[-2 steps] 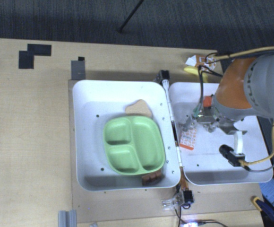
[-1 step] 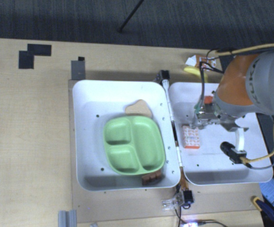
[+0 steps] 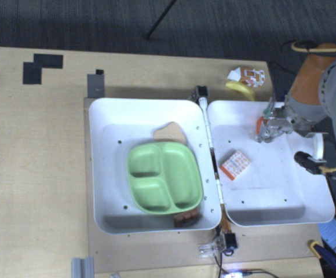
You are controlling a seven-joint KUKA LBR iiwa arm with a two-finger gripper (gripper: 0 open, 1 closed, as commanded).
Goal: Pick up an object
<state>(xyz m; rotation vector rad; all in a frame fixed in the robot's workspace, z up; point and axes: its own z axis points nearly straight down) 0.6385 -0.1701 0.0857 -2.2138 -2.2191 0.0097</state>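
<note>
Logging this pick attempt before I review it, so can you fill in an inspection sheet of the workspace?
Surface: wooden bench with left bin and right bin side by side.
Job's things: small patterned box lying in the right bin.
Clutter: green divided plate in the left bin, covering two brownish items; banana and a packet beyond the bins.
Grippers: gripper over the right bin's far side, apart from the box.
Cables: wires at the near edge.
Surroundings: dark carpet.
</note>
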